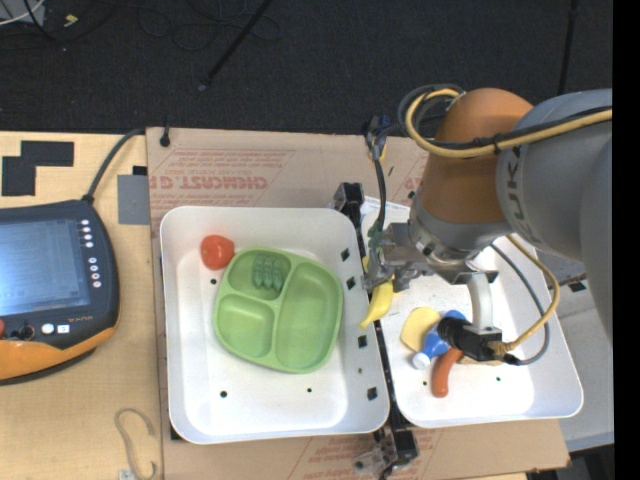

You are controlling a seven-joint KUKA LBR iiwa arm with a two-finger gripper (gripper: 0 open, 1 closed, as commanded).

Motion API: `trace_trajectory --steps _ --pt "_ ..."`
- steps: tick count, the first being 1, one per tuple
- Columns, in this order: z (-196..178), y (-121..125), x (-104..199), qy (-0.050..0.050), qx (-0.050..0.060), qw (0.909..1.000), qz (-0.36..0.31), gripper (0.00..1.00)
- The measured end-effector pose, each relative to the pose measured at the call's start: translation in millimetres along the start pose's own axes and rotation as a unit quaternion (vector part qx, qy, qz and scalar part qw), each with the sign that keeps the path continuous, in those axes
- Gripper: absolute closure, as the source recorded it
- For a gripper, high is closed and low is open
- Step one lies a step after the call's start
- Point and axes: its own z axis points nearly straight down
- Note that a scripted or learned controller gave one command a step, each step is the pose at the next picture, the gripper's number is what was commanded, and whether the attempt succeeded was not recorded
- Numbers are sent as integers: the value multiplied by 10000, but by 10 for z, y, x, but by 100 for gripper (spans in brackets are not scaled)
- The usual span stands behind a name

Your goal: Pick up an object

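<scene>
Objects to choose from lie in both bins. The left bin [190, 398], at centre-left of the frame, bears a green divided plate [278, 310] with a small red tomato-like piece [216, 252] just beside its upper-left rim. The right bin [545, 393], at lower right, bears a yellow banana [377, 305] against its left wall, a yellow piece [419, 327], a blue piece [436, 345] touching it, and an orange-red carrot-like piece [442, 374] lower down.

Arm [560, 183] — grey, with its orange band [475, 173] — enters from the right of the frame and sits over the upper part of the right bin. Gripper [382, 271] points down near the banana's upper end; the wrist and cables mask its tips, so whether the claw is apart or together cannot be told.

Progress — judged early. No object is seen between the claw tips, and every object rests in a bin. Remaining: close on one object, likely the banana, and lift it clear.
</scene>
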Motion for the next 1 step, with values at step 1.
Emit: trace_trajectory --steps 1 --pt "-143 -44 27 2 -15 10000 -7 100"
